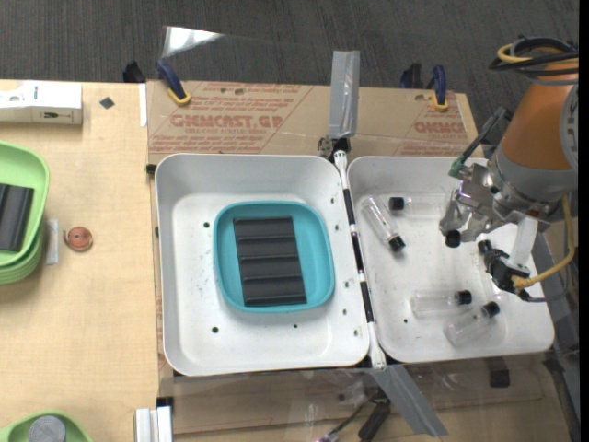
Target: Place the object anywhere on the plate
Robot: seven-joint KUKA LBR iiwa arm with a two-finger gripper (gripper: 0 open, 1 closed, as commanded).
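Observation:
A teal square plate [317,247] lies in the left white bin [179,274] with a black ridged block [269,260] on it. Several clear vials with black caps lie in the right white bin [414,339]: one [380,222] near its left wall, one [437,300] and another [469,325] near its front. A small black cap [397,203] rests near the back. My gripper [454,230] hangs over the right side of the right bin, with a small black tip [452,238] at its lower end. It is well to the right of the plate.
The arm's orange band [543,127] and its cables [506,274] stand over the right bin's right edge. Cardboard [239,118] lies behind the bins. A green tray [18,215] and a small red disc [79,238] sit on the wooden bench at left.

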